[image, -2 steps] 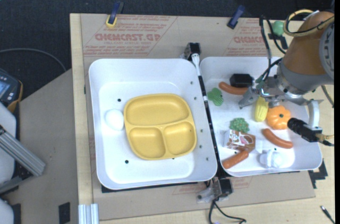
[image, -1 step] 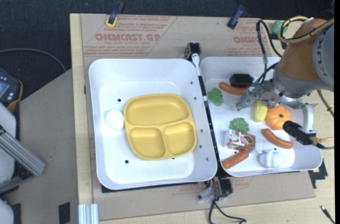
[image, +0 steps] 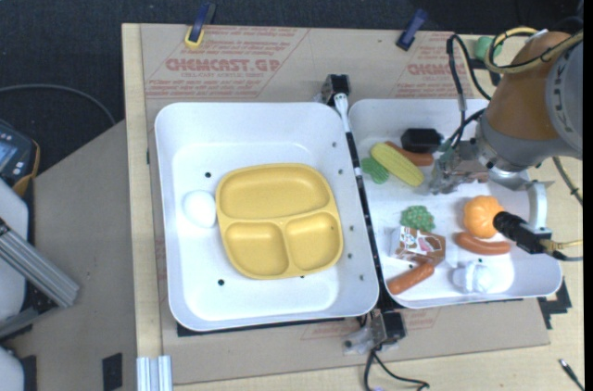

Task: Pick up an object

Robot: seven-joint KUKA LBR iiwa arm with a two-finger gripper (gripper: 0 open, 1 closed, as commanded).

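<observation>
Though its grip cannot be told, the hand [image: 448,169] low in the right bin [image: 547,287] beside the corn [image: 397,164]

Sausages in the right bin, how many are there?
2. One sausage lies near the front edge, beside the snack packet. The other sausage lies just below the orange. The arm covers part of the bin, so more may be hidden.

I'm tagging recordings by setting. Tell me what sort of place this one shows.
Probably a robotics lab test bench, not a kitchen: two shallow white plastic bins clamped onto a protective-film-covered board, plastic toy food such as a yellow corn cob, and a grey arm's gripper reaching in.
</observation>
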